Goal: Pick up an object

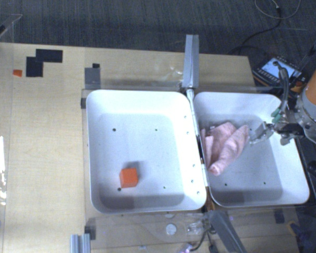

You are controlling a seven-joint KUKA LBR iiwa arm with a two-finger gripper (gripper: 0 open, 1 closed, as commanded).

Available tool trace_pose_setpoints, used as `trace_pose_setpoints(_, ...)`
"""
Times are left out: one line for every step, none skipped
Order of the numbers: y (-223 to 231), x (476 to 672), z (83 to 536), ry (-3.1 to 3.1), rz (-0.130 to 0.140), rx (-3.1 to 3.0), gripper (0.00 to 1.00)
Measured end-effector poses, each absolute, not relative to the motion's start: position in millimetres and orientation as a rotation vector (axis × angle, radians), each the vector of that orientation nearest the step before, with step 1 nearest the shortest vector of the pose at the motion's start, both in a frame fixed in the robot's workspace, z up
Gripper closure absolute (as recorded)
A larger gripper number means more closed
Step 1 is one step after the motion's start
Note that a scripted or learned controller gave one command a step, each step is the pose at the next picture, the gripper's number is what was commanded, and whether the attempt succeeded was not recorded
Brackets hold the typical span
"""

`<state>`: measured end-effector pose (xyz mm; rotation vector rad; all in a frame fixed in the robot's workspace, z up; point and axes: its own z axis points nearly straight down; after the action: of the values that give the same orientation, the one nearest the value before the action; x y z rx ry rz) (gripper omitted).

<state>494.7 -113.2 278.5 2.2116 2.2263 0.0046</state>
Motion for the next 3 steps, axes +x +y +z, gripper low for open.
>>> trace_pose_setpoints(-119,556.1,184,2.194,0.003,2.246,0.0)
trace_pose_setpoints(-139,592.1,90,2.295,0.015,2.126,0.0)
trace_pose_setpoints(-94,618.9,90,2.446,0.013,1.954,0.0)
